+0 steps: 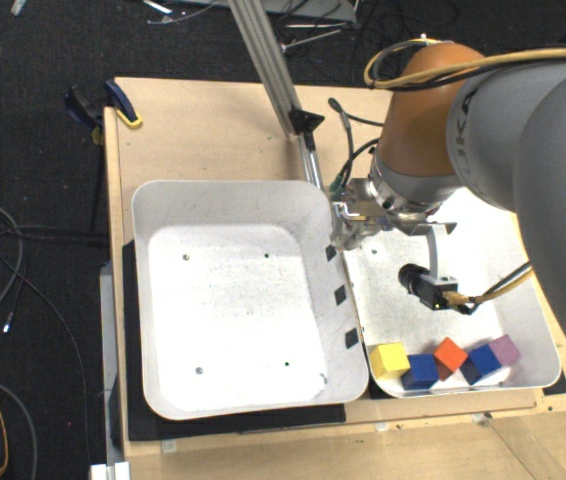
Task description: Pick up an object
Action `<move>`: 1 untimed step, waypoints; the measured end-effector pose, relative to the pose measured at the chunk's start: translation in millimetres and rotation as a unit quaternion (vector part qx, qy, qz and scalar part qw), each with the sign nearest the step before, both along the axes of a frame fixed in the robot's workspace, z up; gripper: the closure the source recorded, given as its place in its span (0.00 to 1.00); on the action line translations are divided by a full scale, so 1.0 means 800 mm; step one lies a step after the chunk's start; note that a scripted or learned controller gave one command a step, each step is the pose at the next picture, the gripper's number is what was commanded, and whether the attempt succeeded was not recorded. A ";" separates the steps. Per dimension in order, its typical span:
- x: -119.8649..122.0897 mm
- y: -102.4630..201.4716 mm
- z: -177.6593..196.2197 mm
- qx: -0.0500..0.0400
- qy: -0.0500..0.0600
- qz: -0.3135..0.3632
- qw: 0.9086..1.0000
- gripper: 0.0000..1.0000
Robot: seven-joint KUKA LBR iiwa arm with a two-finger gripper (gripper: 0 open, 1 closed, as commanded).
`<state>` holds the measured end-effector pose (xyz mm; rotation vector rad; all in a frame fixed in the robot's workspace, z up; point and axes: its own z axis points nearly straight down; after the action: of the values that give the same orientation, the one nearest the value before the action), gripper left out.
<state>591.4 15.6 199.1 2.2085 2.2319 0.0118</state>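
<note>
Here the grey arm (523, 118) covers much of the right bin (535, 320); its gripper (363, 230) sits low near that bin's left wall, too tangled in brackets to tell its state; the yellow cube (389, 358), blue cubes (421, 370), orange cube (450, 354) and purple cube (504, 349) huddle along the near rim, apart from the gripper; the left bin (228, 298) lies beside.

The gripper (363, 230) hangs over the right bin (533, 313). The blocks (445, 360) lie before it, near that bin's front wall. The left bin (153, 268) lies to its left
</note>
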 end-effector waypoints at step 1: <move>-0.001 -0.007 -0.005 -0.002 0.003 -0.004 1.000 0.00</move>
<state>590.3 9.8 195.3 2.2193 2.2232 0.0005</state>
